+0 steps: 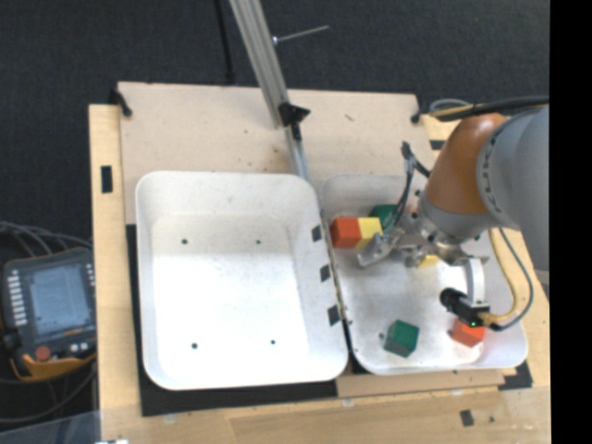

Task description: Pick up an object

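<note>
1. The gripper (377, 248) hangs over the right bin (370, 363), reaching toward its left wall.
2. An orange block (346, 232) and a yellow block (370, 227) sit just beside its tip.
3. A green block (401, 338) lies well below it.

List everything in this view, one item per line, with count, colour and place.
Bins: 2, white, side by side on the bench.
Bench: 1, light wood, under both bins.
Green block: 1, right bin, near edge.
Orange-red block: 1, right bin, by its left wall.
Yellow block: 1, touching the orange-red block's right side.
Second green block: 1, behind the yellow one, partly hidden.
Metal pole: 1, grey, slanting above the bench.
Handheld pendant: 1, grey, far left.
Arm: 1, grey with orange band, over right bin.
Gripper: 1, beside the yellow block.
</note>
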Motion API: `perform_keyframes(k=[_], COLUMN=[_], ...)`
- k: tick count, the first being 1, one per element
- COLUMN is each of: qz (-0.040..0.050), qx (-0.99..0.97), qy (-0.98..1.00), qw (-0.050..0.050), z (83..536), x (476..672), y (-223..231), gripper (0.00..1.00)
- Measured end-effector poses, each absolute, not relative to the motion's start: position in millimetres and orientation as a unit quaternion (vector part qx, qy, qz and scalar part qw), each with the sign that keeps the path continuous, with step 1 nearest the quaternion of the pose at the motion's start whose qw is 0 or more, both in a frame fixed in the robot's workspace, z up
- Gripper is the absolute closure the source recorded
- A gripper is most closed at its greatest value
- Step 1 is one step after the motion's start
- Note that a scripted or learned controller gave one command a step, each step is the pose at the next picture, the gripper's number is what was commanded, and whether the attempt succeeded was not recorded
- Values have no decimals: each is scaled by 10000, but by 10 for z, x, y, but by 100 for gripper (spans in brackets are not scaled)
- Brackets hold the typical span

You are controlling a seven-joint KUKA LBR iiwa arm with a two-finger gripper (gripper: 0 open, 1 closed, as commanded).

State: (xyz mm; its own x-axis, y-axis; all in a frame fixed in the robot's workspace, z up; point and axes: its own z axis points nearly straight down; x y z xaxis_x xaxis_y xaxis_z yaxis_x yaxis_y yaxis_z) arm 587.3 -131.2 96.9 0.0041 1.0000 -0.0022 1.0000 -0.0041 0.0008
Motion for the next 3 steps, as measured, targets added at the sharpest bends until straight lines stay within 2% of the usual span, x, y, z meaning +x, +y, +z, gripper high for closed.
perform_keyframes(k=[1, 2, 3], qz=[13, 11, 20], qx=[7110, 7100, 7092], qy=[7031, 7042, 7050], qw=[28, 22, 36], z=[1094, 1530, 2139], x=[5884, 5911, 5849], y=[-1325, -1368, -1401], gripper=[100, 100, 100])
